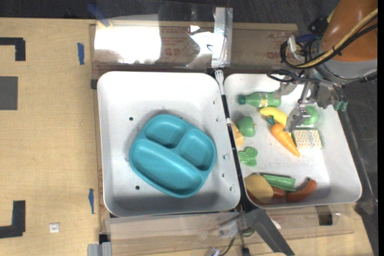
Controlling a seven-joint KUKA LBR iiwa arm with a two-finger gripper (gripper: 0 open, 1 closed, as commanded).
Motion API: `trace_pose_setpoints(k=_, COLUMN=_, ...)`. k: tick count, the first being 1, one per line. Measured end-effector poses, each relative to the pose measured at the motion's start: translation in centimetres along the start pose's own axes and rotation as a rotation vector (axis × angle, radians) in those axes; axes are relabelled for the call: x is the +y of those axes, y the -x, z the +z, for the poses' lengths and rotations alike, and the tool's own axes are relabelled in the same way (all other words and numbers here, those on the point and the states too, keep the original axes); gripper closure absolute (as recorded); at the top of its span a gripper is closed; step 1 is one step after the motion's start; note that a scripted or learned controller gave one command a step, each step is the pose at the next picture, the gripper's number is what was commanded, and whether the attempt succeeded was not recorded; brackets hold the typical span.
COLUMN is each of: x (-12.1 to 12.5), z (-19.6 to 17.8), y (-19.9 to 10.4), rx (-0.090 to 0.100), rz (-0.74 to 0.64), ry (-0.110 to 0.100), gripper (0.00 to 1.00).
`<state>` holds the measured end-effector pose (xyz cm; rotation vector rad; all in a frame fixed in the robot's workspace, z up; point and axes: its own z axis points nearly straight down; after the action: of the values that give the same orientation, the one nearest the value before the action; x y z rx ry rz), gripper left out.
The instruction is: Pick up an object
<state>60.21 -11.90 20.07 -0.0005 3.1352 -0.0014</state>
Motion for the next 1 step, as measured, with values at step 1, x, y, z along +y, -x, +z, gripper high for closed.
trace_pose_setpoints(k=1, x=-2.49, z=9.46, y=-2.51, rx=-0.013, rz=-0.046, ry=-0.003, gripper=0.0)
